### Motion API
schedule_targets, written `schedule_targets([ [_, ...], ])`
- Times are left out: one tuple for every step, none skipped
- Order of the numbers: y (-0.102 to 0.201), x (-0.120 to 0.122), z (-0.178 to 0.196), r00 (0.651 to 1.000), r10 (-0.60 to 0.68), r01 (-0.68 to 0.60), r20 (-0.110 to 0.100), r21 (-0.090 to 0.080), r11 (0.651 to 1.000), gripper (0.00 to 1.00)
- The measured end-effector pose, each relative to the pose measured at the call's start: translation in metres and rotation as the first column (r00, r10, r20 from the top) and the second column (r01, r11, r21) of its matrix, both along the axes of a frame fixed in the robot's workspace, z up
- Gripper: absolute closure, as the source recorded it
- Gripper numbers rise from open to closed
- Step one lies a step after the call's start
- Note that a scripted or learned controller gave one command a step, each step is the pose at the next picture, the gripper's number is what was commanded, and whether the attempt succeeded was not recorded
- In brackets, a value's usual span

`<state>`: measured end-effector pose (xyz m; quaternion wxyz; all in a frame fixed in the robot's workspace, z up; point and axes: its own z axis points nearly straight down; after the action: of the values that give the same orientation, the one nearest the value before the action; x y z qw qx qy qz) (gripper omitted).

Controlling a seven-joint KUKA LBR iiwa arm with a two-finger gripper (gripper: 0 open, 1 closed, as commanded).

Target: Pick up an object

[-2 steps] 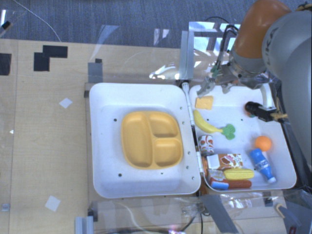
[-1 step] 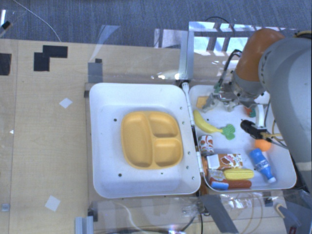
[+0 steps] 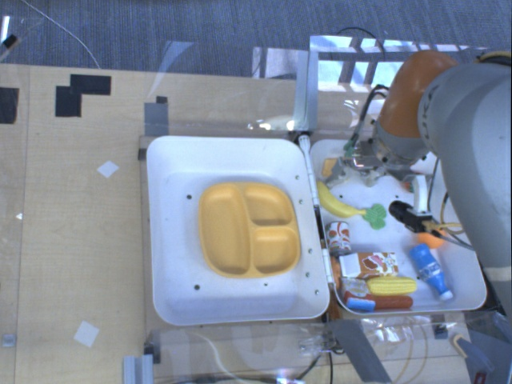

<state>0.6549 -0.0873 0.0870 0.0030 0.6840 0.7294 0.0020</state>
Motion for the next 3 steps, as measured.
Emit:
schedule_targets([
  [0.0, 0.004, 0.016, 1.0, 0.008, -0.008, 0.011, -0.003, 1.0, 1.0],
  [0.001, 0.003, 0.015, 1.0, 0.009, -0.009, 0.01, -0.003, 1.0, 0.0],
  [-0.006, 0.001, 0.0, 0.993, -0.12, 0.12, 0.0, 0.002, 0.993, 0.0],
])
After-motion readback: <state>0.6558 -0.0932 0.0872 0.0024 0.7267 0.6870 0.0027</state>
